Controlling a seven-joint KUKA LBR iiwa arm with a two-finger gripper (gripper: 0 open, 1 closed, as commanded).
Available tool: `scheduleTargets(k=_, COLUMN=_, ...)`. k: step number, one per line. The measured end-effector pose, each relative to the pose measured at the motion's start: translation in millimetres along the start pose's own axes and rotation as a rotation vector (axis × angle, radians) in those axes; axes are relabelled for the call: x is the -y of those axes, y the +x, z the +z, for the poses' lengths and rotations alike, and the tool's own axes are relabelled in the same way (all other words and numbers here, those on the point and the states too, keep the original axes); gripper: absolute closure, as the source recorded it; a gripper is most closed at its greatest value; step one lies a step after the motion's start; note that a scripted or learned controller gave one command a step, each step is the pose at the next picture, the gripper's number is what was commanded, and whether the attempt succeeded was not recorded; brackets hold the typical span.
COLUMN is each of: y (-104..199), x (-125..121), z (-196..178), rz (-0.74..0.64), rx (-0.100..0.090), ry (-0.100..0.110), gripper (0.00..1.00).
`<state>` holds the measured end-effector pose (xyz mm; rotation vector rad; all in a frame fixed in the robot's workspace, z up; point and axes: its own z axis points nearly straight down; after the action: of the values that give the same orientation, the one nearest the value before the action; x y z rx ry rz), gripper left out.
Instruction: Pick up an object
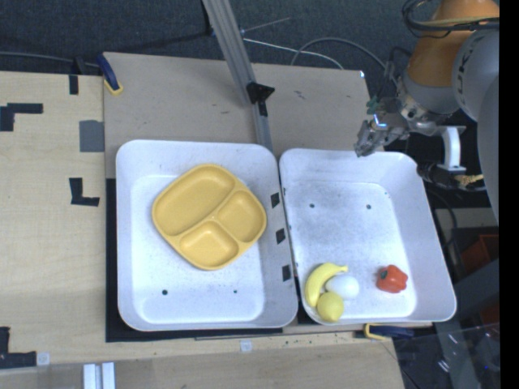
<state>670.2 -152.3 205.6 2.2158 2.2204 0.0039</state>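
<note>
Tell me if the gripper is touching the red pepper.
Apart. The camera view shows the gripper at the right bin's far rim, and the red pepper lying near its front edge, bare bin floor between them.

the light is falling evenly from above, bright but soft, and the two white bins [357,217] are glowing close to washed out, their floors showing only faint speckle. shadows are staying thin, hugging the yellow divided plate [209,215] and the bin rims. the orange band [454,23] on the arm is catching a warm sheen. the dark floor at the top is going murky, and the whole view is looking slightly grainy and soft, with small things near the gripper [369,140] blurring together.
</note>
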Motion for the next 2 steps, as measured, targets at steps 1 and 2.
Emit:
scheduleTargets(k=1, y=1, x=0, z=-26, rz=0.0, rx=-0.001, ry=0.006, gripper=1.0)
scheduleTargets(k=2, y=64, x=1, z=-22, rz=-0.005, rx=-0.004, ry=0.006, gripper=1.0)
